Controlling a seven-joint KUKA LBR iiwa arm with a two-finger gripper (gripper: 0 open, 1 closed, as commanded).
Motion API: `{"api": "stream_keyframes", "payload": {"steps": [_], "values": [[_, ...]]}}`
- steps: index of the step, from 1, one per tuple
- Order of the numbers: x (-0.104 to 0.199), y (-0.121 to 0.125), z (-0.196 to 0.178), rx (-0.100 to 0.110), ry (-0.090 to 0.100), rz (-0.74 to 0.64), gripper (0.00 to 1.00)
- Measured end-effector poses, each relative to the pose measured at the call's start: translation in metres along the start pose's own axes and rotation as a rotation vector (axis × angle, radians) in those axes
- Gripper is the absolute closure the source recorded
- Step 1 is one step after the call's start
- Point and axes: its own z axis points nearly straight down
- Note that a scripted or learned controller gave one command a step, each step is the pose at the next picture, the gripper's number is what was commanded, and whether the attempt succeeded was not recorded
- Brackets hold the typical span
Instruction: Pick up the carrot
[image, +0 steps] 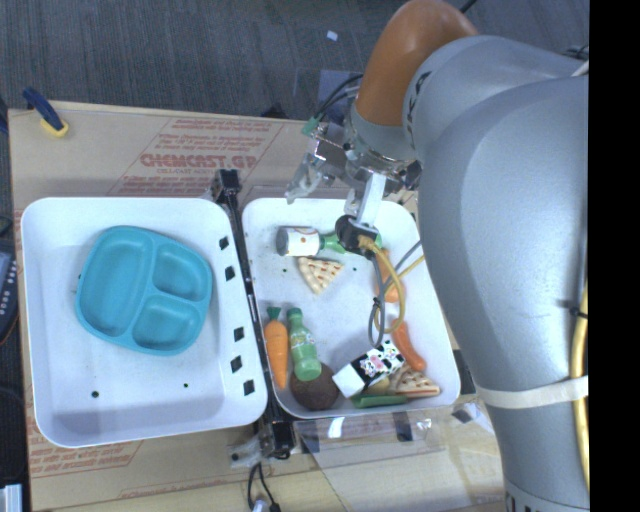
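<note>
The carrot (276, 348) is orange with a green top. It lies lengthwise against the left wall of the right bin (262, 232), toward the front, right beside a green bottle (302, 345). My gripper (312, 178) hangs over the bin's far left corner, well behind the carrot and apart from it. Its fingers are open with nothing between them.
In the right bin a white can with a green cap (299, 240) and a cracker wedge (320, 272) lie just below the gripper. At the front are a brown ball (318, 392), a cow-patterned box (372, 368), a red-orange sausage (408, 346) and a pizza slice (416, 384). A blue divided plate (145, 290) lies in the left bin (50, 400).
</note>
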Motion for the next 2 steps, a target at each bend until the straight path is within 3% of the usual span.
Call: {"api": "stream_keyframes", "payload": {"steps": [1, 2], "values": [[-0.125, 0.025, -0.053, -0.004, -0.004, -0.056, 0.00], [-0.136, -0.015, 0.075, 0.014, -0.001, -0.167, 0.00]]}}
